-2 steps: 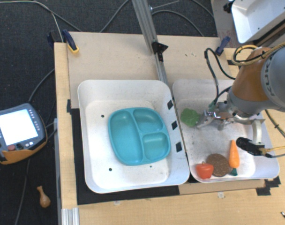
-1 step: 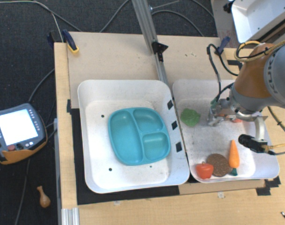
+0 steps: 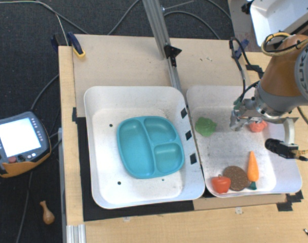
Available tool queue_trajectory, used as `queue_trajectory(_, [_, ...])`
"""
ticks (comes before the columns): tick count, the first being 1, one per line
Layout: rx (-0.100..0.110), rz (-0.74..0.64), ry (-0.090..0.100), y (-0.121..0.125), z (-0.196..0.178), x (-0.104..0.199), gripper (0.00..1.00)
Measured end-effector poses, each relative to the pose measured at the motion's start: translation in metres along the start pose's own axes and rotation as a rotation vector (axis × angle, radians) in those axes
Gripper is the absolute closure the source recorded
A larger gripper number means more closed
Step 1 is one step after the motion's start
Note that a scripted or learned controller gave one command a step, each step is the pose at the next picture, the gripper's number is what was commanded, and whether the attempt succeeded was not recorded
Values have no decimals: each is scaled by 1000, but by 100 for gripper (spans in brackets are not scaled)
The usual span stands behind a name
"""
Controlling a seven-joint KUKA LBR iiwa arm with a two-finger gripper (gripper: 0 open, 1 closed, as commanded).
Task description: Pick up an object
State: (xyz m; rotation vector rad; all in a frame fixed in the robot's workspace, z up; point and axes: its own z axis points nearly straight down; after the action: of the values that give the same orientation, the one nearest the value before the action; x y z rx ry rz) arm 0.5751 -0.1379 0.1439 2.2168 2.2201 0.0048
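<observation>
In the right-hand shallow white bin (image 3: 213,151), seen from above at a slant, the grey arm's two-finger gripper (image 3: 239,124) hangs low over the far part of the floor, reaching in from the right. Its fingers point down and appear slightly apart, with nothing visible between them. Just to the right of the gripper, partly hidden under the wrist, lies a small salmon-pink rounded object (image 3: 257,126), the nearest candidate for picking. To the left sits a leafy green plastic lettuce piece (image 3: 205,126), a little apart from the fingers. Along the near edge lie an orange plastic carrot (image 3: 252,167), a brown speckled round disc (image 3: 237,177) and a red plastic tomato (image 3: 221,184), the disc touching both neighbours. The left-hand white bin (image 3: 103,135) holds a teal divided plastic tray (image 3: 150,147). The likely risk is that the fingers descend between the pink object and the lettuce and close on bare floor, or nudge the pink piece sideways, since neither item sits squarely beneath them.
</observation>
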Motion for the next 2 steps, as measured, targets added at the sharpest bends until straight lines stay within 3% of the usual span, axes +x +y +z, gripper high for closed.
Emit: queue_trajectory(2, [-1, 0, -1, 9, -90, -1, 100])
